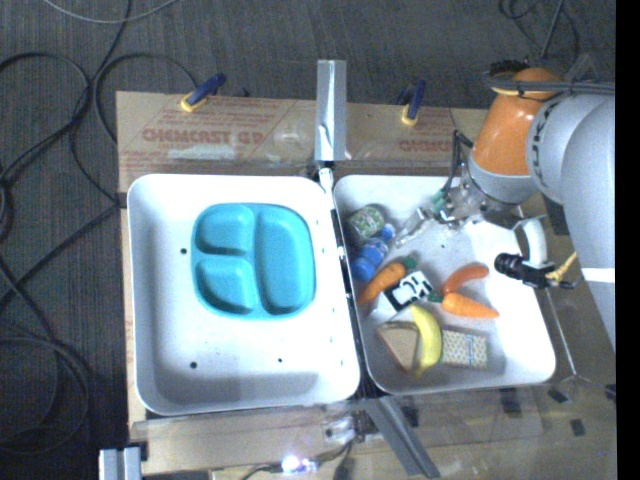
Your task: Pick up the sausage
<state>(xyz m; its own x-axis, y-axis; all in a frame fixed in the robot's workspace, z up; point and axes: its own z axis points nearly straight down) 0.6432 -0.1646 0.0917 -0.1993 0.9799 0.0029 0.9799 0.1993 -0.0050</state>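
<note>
The sausage (465,276), a short curved red-orange piece, lies in the right part of the right bin (530,368), just above an orange carrot (470,307). My gripper (428,216) hangs over the upper middle of that bin, up and to the left of the sausage and apart from it. It points toward a greenish round object (367,220). The grey arm with its orange band (505,138) comes in from the upper right.
The right bin also holds a blue bottle (370,258), a second carrot (384,281), a black-and-white item (410,291), a banana (428,336), a bread slice (399,346) and a patterned square (465,348). In the left bin (160,368) lies a blue divided tray (254,258).
</note>
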